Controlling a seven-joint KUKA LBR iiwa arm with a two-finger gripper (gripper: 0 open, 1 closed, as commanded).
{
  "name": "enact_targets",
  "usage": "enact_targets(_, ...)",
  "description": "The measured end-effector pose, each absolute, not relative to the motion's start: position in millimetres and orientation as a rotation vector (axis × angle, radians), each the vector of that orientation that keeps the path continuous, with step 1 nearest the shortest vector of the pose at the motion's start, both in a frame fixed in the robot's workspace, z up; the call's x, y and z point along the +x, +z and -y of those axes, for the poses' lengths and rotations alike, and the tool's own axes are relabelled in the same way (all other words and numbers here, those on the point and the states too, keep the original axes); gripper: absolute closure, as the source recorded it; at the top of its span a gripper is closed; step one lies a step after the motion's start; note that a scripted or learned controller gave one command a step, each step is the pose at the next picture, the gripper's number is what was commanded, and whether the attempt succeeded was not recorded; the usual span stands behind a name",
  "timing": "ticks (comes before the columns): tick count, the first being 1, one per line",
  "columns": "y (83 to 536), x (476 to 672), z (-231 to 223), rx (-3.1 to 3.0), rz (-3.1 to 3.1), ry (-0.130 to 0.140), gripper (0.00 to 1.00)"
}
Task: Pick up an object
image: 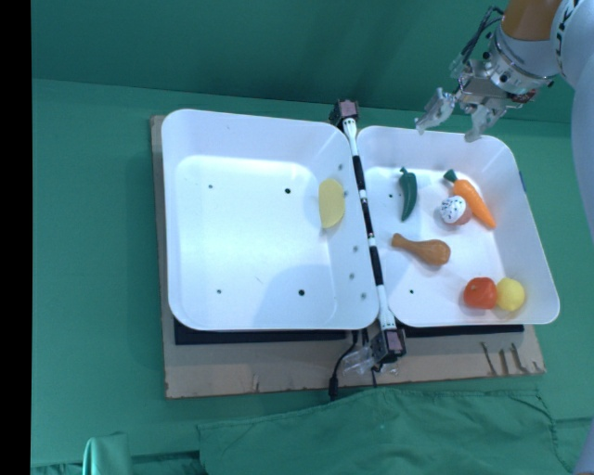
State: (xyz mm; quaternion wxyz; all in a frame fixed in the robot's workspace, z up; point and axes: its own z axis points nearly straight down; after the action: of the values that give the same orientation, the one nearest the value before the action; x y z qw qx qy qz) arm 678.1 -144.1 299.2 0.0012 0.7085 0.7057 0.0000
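This is a robotics lab set up for testing. The counter [93, 232] and the backdrop [232, 37] across the top of the frame are draped in plain green cloth. At the centre, two shallow white bins [251, 232] sit side by side on a cardboard sheet [278, 376], with a cabled bar [367, 223] along their shared edge. Plastic toy foods [422, 249] lie in the right-hand bin. An industrial robot arm [534, 28] enters at the upper right.

open room around drumstick [422, 249]
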Motion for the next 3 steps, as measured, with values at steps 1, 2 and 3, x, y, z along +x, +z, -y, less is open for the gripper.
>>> enact_targets(1,260,678.7,143,2.225,-2.217,-0.005,0.0)
enact_targets(2,206,683.7,137,2.225,-2.22,-0.006,0.0)
enact_targets(3,186,683.6,138,2.229,-2.23,-0.011,0.0)
